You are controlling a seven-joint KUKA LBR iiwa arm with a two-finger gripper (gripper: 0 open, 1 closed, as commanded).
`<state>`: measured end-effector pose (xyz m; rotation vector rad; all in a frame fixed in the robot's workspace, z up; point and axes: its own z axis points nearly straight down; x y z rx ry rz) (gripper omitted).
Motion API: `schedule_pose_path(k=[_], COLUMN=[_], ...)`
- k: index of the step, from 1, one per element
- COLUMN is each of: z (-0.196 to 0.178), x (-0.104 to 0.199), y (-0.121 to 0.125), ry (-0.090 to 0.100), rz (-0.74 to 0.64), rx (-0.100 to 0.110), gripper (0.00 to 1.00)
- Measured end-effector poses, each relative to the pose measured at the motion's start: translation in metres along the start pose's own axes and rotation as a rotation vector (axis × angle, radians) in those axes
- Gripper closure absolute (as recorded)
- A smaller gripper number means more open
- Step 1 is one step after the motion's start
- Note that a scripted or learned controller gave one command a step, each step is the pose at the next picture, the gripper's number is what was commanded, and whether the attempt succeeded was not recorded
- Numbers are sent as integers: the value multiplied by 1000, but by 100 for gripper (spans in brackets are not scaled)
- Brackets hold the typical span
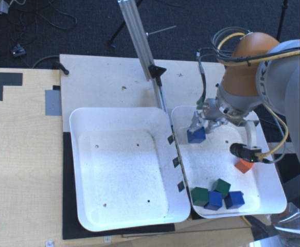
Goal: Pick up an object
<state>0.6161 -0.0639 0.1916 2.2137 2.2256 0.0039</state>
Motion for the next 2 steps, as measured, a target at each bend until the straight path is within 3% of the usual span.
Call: schedule_pose_path(k=[1, 2], z=[-80, -2], x=[67, 106], y=[-34, -81], ry=[3, 3], rz=[-1, 1], rx=[2, 13], gripper=[100, 100])
